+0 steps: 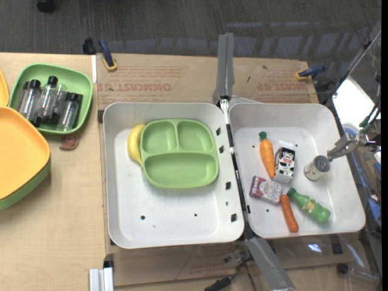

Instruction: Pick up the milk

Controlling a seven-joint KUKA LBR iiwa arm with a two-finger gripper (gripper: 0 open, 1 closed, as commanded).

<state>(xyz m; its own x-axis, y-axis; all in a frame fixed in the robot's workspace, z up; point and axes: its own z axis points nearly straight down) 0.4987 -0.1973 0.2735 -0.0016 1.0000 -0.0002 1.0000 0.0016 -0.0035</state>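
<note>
Milk carton (285,161) lies mid right bin (339,220), touching the carrot (267,154). Looks light, stiff cardboard, so pinch across its narrow sides. Can't tell how the gripper (337,148) stands at the right rim.

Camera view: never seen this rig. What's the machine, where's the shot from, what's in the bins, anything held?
One fixed camera looks down at a slant on a bench with two shallow white bins. The robot arm reaches in from the right; its metal tool sits over the right bin's edge, and nothing shows between its fingers. In the right bin lie the small white milk carton with a cow print, two orange toy carrots, a purple juice box, a green bottle and a small tin can. The left bin holds a green divided plastic plate over something yellow. So the milk is not yet picked up.
</note>
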